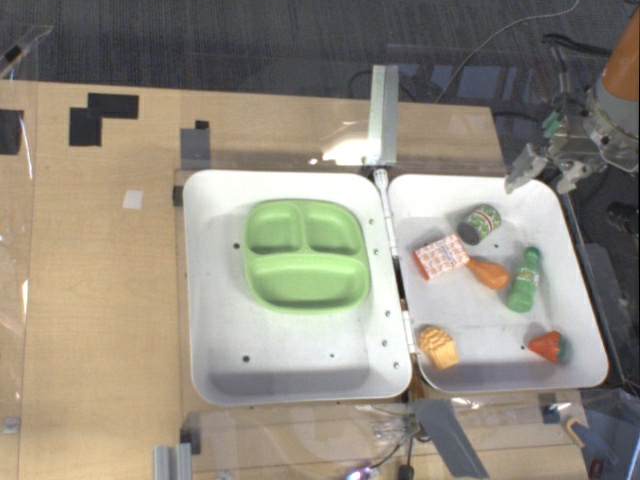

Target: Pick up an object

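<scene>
The right bin (565, 223) holds several small items. A green can (480, 221) lies near its far side, with a red-and-white box (441, 257) to its left. An orange carrot (489, 273) and a green bottle (523, 280) lie mid-bin. A red piece with a green end (546, 346) and a yellow piece (437, 346) sit at the near side. My gripper (547, 171) hovers over the bin's far right corner, apart from every item. It is open, with nothing between its fingers.
The left bin (215, 298) holds a green divided plate (305, 254). A metal divider post (384, 118) stands between the bins at the far side. Cables run behind the right bin, and the arm comes in from the upper right.
</scene>
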### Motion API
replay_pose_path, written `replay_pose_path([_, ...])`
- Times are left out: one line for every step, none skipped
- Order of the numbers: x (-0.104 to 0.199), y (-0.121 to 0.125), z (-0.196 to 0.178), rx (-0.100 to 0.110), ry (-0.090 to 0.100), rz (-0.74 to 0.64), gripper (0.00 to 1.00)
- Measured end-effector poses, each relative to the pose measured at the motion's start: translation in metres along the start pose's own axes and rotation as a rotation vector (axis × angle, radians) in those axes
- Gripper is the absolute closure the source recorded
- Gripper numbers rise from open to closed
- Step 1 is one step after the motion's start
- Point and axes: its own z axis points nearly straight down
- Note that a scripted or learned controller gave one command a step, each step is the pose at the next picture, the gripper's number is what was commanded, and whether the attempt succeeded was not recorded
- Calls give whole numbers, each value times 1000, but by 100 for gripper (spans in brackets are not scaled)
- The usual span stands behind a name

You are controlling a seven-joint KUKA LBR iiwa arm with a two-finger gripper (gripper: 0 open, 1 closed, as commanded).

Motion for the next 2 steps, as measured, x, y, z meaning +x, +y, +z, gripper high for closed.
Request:
replay_pose_path([4, 33, 176, 5, 0, 384, 0])
replay_pose_path([6, 37, 162, -8, -1, 375, 100])
